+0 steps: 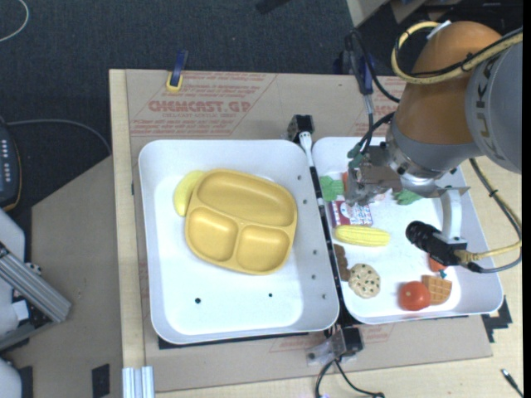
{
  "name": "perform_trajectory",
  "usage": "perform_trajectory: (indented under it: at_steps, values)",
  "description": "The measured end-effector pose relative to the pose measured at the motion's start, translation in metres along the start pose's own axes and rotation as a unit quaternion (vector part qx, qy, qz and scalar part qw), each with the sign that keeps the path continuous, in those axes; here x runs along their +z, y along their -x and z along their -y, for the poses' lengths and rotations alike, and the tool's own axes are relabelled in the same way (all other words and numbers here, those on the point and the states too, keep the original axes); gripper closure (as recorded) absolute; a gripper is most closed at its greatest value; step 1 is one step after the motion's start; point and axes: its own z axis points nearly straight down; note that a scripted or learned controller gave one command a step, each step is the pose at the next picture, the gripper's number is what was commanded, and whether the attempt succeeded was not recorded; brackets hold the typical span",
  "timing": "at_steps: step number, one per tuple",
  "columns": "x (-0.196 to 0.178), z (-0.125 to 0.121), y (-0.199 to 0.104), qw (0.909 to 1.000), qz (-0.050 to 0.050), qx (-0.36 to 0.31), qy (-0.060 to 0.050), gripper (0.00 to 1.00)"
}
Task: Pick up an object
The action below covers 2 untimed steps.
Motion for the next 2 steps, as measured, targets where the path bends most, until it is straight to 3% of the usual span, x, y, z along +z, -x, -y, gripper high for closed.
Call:
perform_trajectory:
  at_steps: [1,2]
  values:
    - [0.012,-0.03,-0.047,1.0,0.0,0.001,0.0,1.0]
    - [0.024,-0.022,-0.044,1.0,0.001,0.004,-0.004,1.0]
